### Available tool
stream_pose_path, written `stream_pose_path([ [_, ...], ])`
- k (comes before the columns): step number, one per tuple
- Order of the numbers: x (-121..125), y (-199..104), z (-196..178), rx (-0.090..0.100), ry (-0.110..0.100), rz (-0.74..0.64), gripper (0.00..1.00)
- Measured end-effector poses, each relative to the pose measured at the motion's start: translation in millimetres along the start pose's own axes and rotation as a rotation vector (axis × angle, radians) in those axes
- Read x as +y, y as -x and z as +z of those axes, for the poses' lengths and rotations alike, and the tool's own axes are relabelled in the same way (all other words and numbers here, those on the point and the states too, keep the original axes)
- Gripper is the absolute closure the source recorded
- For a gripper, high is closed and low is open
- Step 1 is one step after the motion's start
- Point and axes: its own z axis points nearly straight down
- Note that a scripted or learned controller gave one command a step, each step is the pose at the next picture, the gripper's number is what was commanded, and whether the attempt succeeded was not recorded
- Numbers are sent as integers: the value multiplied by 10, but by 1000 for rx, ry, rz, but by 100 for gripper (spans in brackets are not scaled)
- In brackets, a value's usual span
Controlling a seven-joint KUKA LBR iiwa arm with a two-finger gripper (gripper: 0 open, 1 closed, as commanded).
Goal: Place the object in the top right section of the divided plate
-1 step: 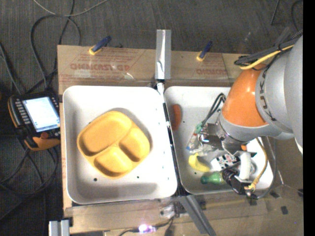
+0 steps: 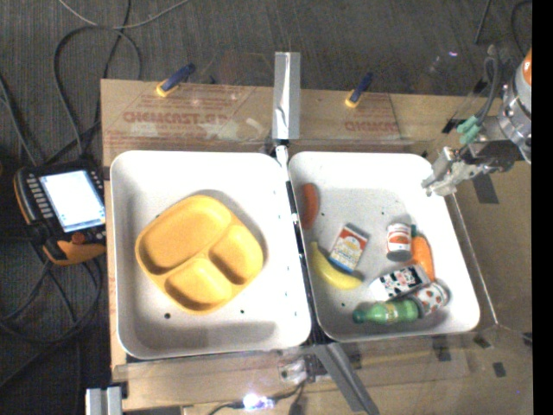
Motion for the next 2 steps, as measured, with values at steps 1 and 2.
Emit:
stream_pose_path([
  [1,111,-542,1958,6,-3,-571,100],
  [2,21,-208,-3,0,2,-587,100],
])
